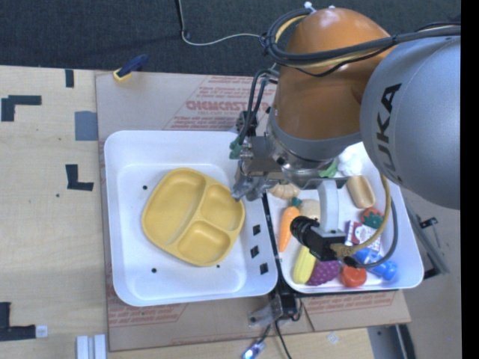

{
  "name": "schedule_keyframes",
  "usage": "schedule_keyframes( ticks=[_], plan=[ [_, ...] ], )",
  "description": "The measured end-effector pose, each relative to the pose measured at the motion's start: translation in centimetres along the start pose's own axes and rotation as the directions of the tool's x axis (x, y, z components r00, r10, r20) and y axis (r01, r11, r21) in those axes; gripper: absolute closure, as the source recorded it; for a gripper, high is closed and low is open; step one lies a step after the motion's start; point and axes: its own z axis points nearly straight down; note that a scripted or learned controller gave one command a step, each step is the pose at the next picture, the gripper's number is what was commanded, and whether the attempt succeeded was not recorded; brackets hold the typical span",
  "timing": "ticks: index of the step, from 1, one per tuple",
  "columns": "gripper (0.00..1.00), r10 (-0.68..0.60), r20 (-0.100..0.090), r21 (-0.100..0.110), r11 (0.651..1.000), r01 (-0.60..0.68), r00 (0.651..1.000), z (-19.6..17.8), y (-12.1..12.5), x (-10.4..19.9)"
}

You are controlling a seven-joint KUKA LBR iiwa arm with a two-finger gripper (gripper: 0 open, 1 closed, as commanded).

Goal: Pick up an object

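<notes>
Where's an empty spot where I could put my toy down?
The left bin has bare white floor left of the yellow plate, and a strip between the plate and the bin's near wall. The right bin is crowded: carrot, corn, grapes and more toys packed together under the arm.

We read the yellow divided plate [193, 215] as smooth, matt plastic, and the white bin [114, 223] holding it likewise as smooth plastic. Beneath lies cardboard [150, 103] — brown, matt, printed — while the arm's orange band [329, 51] looks glossy.
</notes>
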Motion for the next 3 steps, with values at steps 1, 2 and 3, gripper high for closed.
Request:
schedule_keyframes(
  ticks=[1, 2, 3],
  plan=[
    [1.00, -0.002, 0.001, 0.002, 1.000, 0.002, 1.000, -0.9, 0.0, 0.0],
    [1.00, 0.002, -0.008, -0.023, 1.000, -0.003, 1.000, -16.7, 0.0, 0.1],
    [1.00, 0.008, -0.001, 0.000, 1.000, -0.008, 1.000, -10.7, 0.0, -2.2]
  ],
)
